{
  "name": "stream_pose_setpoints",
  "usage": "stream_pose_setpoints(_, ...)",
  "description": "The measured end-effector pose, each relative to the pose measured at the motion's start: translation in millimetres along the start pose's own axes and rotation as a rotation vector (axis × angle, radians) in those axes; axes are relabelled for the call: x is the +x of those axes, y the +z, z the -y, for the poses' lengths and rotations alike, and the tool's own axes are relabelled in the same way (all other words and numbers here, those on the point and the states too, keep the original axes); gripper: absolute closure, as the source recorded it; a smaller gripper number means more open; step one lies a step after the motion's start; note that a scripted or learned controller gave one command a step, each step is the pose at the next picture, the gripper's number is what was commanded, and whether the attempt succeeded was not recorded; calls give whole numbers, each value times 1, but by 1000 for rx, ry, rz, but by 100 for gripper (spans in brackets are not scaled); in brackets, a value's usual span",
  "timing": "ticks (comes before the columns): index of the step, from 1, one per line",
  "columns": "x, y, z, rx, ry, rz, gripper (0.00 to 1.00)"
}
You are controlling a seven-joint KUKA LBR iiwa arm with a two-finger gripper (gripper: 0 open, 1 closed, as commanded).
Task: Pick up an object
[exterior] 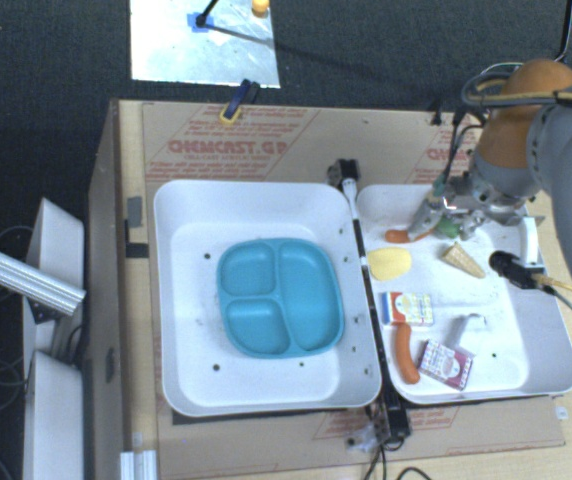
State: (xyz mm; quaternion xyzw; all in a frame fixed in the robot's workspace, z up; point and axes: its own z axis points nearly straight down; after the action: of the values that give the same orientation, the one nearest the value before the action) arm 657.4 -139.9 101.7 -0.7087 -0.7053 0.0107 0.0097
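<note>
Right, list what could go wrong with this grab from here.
1. The pincer sits low at the back of the right bin, close to the carrot and a green piece; it may catch both or neither.
2. The cheese wedge and yellow chip lie near, so a sweep could knock them.
3. The bin's back wall is close; the wrist may bump it.

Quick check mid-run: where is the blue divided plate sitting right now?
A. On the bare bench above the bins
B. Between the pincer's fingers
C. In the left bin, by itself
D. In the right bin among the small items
C: the blue divided plastic plate lies flat in the left white bin, while the small food items sit in the right white bin.
</note>
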Motion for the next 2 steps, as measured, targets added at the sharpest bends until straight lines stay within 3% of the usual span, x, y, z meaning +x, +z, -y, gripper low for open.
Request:
stream_pose_setpoints(1, -28, -47, -11, -33, -7, 1, 0)
stream_pose_setpoints(2, 37, -11, -11, -31, -10, -2, 0)
